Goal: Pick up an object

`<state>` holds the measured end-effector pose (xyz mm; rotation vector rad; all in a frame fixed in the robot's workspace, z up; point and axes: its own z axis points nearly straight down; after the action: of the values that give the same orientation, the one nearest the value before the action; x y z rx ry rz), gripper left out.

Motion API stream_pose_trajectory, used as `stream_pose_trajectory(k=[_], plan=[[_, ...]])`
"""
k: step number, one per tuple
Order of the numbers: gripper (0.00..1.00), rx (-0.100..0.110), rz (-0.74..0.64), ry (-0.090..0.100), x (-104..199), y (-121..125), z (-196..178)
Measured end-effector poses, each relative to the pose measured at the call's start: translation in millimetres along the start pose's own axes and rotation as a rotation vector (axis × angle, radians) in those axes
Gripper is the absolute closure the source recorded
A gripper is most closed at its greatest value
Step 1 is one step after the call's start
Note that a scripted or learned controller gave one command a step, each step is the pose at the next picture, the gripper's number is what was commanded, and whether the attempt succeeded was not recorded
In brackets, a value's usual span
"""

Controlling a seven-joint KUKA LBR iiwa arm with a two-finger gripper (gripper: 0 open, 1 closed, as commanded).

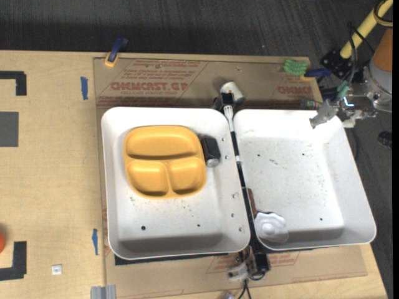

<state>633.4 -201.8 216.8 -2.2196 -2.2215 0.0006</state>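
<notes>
The left bin serves as the landmark here. Well to its left, on the bare bench, black tape marks sit near the edge of the view. A blue clamp with a yellow tip sits beyond the bin's far left corner, on the brown cardboard sheet that lies under the bin and shows red printed lettering.

Inside the left bin, a yellow divided tray lies flat in the far half, toward the bin's far left corner; it has one long compartment on its far side and two smaller ones on its near side. Touching the tray's right edge, still inside the left bin and close to its right wall, lies a small dark object with a pale end.

Along the left bin's right wall runs a dark divider strip, topped at its far end by a small black and white fitting. Just right of that strip lies the right bin, and in its near left corner, just beside the left bin's near right corner, rests a crumpled clear-whitish object.

Farthest from the left bin, over the right bin's far right corner, hangs the gripper, grey and metallic, with cables and a yellow hose behind it. Whether its fingers are released or clenched cannot be told from this angle, and nothing shows between them.
</notes>
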Motion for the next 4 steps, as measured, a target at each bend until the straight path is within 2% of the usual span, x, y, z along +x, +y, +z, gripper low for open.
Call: stream_pose_trajectory(k=[1,2,3,4], plan=[[0.0,0.0,-0.08,0.0,27.6,-73.6,82.5],[0.0,0.0,-0.119,0.001,91.3,-110.4,131.9],[0.0,0.0,0.116,0.002,83.5,-153.5,132.0],[0.0,-0.004,0.189,-0.001,110.1,-131.8,132.0]])
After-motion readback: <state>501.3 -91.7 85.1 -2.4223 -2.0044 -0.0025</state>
